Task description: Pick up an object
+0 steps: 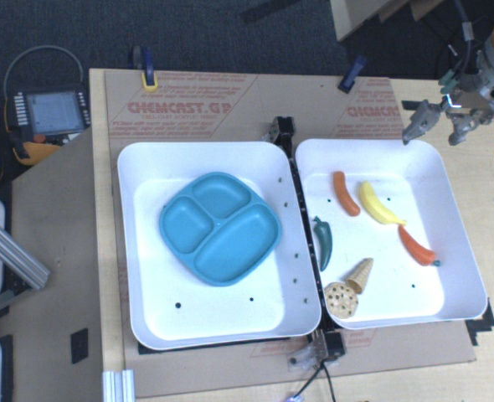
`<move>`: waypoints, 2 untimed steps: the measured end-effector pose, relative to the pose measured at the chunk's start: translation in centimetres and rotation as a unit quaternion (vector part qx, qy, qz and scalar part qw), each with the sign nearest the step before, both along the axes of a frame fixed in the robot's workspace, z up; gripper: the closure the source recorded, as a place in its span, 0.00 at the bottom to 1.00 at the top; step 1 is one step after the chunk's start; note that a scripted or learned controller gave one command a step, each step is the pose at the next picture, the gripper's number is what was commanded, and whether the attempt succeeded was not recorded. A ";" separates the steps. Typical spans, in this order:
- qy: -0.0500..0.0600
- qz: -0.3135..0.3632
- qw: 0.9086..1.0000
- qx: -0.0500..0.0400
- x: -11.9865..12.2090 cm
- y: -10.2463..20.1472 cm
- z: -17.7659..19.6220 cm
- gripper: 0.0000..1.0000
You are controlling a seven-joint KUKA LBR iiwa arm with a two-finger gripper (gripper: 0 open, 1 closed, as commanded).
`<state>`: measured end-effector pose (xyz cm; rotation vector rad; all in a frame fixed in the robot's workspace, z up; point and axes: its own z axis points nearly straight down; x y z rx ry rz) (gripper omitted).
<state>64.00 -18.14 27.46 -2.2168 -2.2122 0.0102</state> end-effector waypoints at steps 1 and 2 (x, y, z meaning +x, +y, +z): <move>-0.006 0.001 1.000 -0.001 0.2 0.0 0.7 0.00; -0.003 0.001 1.000 -0.001 -0.4 0.4 -3.8 0.00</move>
